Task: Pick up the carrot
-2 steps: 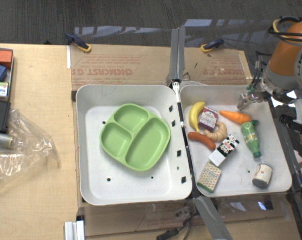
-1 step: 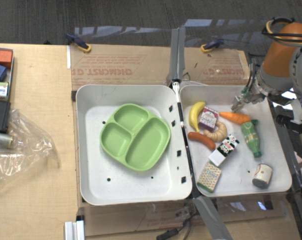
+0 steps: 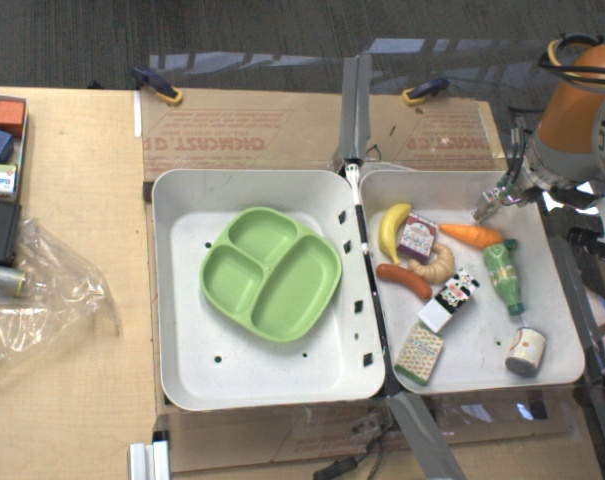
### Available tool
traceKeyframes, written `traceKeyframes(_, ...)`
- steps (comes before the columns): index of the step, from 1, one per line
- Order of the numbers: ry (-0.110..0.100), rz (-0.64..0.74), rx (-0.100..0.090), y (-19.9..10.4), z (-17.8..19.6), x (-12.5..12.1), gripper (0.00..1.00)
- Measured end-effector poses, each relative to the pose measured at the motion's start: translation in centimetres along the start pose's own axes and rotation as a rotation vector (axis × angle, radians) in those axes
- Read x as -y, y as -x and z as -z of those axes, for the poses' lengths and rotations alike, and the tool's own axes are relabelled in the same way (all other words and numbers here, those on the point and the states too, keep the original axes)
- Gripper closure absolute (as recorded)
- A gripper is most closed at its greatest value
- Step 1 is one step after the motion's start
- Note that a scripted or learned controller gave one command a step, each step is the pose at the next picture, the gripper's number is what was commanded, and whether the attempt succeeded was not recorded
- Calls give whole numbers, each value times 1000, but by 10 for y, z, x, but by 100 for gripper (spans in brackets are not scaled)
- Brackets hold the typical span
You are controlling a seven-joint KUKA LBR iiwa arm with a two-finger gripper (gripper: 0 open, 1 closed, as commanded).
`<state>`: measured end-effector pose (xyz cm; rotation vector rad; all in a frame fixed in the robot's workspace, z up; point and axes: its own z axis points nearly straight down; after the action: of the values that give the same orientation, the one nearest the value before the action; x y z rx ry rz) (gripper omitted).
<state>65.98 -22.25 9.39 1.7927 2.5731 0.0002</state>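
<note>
While poised at the upper right of the frame, just above the right shallow white plastic bin (image 3: pixel 567 318), grey arm's two-finger metal gripper (image 3: pixel 494 204): approach step by the look of it, finger state impossible to tell. Next: descend leftward onto small tapered orange carrot (image 3: pixel 471 235), close below. Underneath, pale wooden bench (image 3: pixel 72 388); left bin (image 3: pixel 182 368) with green divided plate (image 3: pixel 270 273).

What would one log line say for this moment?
gripper: above right bin's back edge | carrot: lying in bin, not held | plate: left bin
</note>
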Motion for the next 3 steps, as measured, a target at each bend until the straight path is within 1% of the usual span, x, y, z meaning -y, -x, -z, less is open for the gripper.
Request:
traceKeyframes(1, -1, 41, -1, -1, 0, 0, 100)
traceKeyframes(3, -1, 173, -2, -1, -1, -1, 100)
